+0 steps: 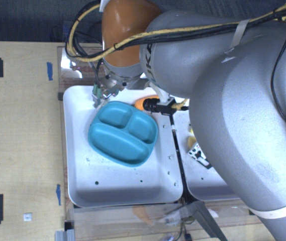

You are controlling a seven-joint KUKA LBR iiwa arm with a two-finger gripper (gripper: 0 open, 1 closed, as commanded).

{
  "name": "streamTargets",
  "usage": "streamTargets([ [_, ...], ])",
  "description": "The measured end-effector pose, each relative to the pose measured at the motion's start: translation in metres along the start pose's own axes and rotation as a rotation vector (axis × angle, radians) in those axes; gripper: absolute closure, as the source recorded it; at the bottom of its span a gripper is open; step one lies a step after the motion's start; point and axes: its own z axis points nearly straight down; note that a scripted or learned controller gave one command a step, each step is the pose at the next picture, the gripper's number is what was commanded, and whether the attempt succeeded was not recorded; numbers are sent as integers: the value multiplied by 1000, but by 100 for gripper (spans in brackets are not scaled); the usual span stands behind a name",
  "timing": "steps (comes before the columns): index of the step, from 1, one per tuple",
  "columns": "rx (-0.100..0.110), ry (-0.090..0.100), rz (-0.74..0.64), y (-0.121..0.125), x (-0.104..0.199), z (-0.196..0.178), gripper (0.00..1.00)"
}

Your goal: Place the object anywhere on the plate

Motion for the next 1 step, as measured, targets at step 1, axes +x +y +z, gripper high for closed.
streamTargets([
  [1, 1, 0, 0, 0, 0, 0, 0],
])
